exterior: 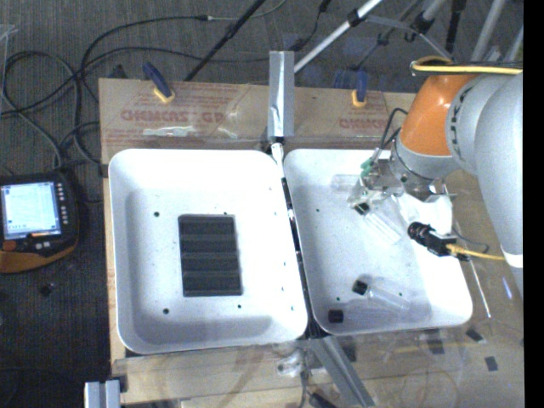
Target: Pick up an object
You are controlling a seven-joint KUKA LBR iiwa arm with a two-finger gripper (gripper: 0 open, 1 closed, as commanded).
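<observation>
Claw: the claw [367,195] hangs over the far part of the right bin [319,228], under the orange-banded wrist; whether it is open or closed I cannot tell, since clear plastic and dark fittings blur together there.
Candidate near the claw: a clear tube [387,222] lies just near of the claw on the bin floor; touching or merely beside, I cannot say.
Its axis: long axis runs diagonally, from far-left at the claw toward near-right.
Second candidate: a clear vial with a dark cap [380,291] lies near the near wall of the same bin, well apart from the claw.
Its pointing: cap toward the left, body trailing right and slightly nearer; long axis close to left-right.
Small dark piece: a small black block [335,316] sits at the near-left corner of the right bin.
Left bin: a dark ribbed slab [209,255] lies flat, long axis far-to-near.
Risk, slip: round, smooth plastic would likely roll or squirt out of a closing grip.
Risk, miss: transparency makes the outline hard to place, so a descent could land beside it.
Risk, wall: the vial lies close to the near wall, which could block one side of a grasp.
</observation>
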